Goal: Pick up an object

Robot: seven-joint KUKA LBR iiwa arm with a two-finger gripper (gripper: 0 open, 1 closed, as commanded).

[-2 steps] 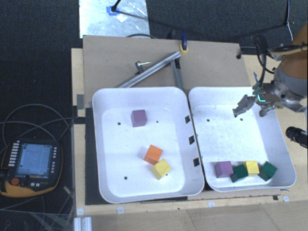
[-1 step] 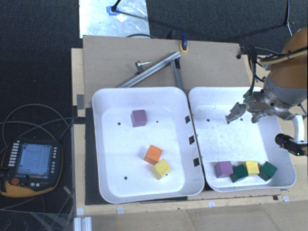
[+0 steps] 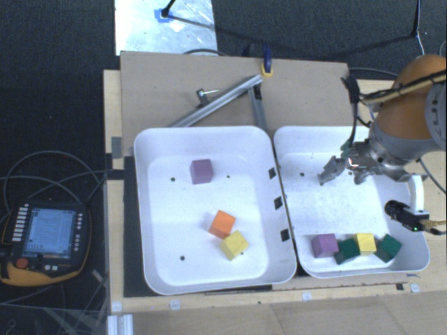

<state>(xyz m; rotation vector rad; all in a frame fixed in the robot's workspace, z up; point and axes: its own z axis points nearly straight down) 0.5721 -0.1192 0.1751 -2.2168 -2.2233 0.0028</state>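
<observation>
Grey arm over the right bin (image 3: 419,253), gripper (image 3: 342,170) spread apart, holding nothing.
Purple block (image 3: 324,244), two green blocks (image 3: 347,250) and a yellow block (image 3: 366,242) line the bin's lower edge, well below the fingers.

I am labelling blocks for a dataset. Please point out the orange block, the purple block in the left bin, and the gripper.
orange block (image 3: 222,222): camera view, middle of its top face.
purple block (image 3: 201,171): camera view, left bin, middle of its top face.
gripper (image 3: 343,169): camera view, over the right bin, midway between its fingertips.
</observation>
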